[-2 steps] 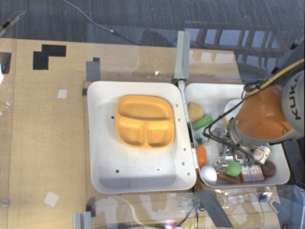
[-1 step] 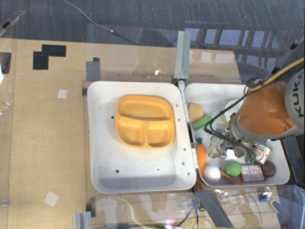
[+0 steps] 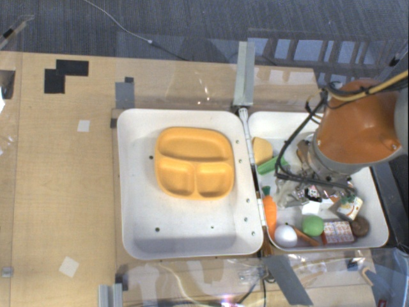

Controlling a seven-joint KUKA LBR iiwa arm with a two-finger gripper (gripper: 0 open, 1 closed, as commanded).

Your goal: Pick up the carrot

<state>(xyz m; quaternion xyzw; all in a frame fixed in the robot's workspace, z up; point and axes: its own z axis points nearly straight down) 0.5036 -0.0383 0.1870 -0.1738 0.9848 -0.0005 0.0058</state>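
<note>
The carrot (image 3: 270, 213) lay in the right bin (image 3: 377, 232), close against its left wall. This was the reaching step, and the carrot was not picked up yet. The gripper (image 3: 317, 190) hung low over the middle of that bin, a little to the right of the carrot. I could not tell its grip from here, because the arm's big orange band (image 3: 358, 130) hid most of it.

Next, the gripper would need to slide left, over the carrot, and go down close to the wall. A white egg (image 3: 285, 235) sat just below the carrot, and a green ball (image 3: 312, 226) lay to its right. The left bin (image 3: 137, 235) held a yellow divided tray (image 3: 193, 162). Both bins sat on a light wooden bench (image 3: 57, 197).
</note>
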